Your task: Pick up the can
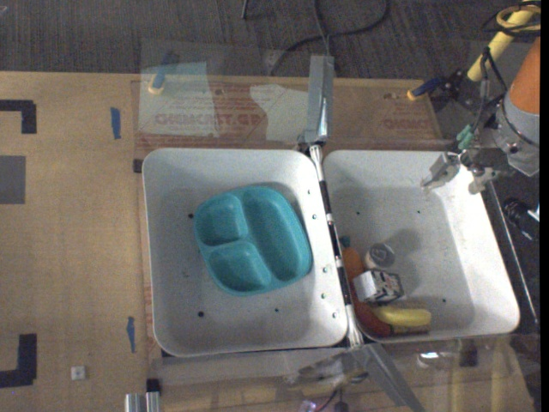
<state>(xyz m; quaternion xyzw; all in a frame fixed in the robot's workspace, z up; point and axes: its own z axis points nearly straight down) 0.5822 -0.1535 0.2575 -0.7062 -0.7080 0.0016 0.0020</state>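
One fixed camera looks down at a slant over both bins point(163, 256).

Teal divided plate point(252, 239) in the white left bin point(171, 187). Silver-grey can point(380, 254) in the white right bin point(480, 273), beside a yellow banana-like piece point(405, 318) over something orange-red point(371, 316). Tan cardboard bench point(69, 230) with black corner marks point(19, 114) and blue tape strips point(115, 123). Orange band point(530, 80) on the grey arm.

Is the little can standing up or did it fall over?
Standing up, it seems. The can shows its round grey top to the overhead camera, sitting in the right bin.
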